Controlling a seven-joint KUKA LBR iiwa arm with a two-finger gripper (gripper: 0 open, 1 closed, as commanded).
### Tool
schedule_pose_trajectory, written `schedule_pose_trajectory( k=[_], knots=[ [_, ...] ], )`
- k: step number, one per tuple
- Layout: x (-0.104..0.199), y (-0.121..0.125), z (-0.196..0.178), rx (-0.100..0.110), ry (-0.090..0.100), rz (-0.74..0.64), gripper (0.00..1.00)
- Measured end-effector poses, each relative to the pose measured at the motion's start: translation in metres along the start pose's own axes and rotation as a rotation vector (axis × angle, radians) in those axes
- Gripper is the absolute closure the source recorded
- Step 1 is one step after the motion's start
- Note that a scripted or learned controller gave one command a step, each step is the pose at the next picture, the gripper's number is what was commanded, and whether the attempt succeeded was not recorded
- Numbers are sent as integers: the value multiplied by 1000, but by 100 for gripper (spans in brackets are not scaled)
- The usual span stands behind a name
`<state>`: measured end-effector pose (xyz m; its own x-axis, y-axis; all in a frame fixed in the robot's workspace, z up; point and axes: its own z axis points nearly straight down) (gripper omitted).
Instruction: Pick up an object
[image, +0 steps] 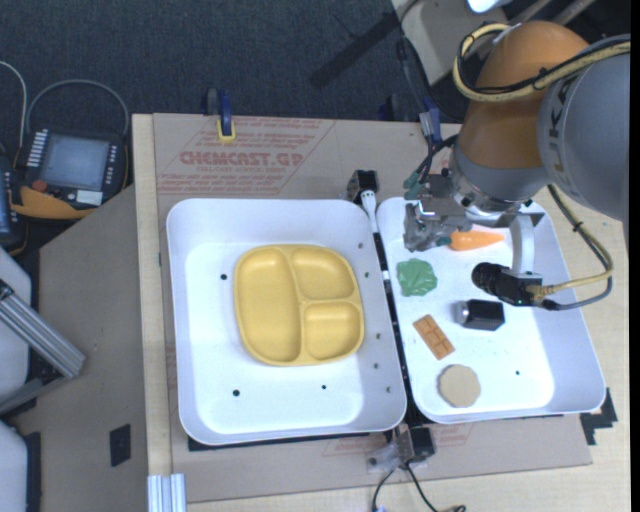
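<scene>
Metal tool (428, 228) low beside orange carrot (478, 240), green piece (416, 277)

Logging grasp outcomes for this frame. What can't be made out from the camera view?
- Gripper: whether the fingers are open or shut; they are small and the wrist above covers them.
- Orange carrot-like piece: its left end is hidden behind the gripper, so contact cannot be judged.
- Right bin: its top right corner is covered by the arm.
- Black block: too small to identify.
</scene>
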<state>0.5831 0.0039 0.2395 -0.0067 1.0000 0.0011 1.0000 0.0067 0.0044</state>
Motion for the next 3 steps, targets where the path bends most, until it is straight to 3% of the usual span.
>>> schedule_pose_trajectory(
  k=[1,2,3],
  knots=[
    [44,35,-3,-1,0,2,100],
    [80,62,22,1,-2,3,100],
    [78,61,20,2,-2,5,0]
  ],
)
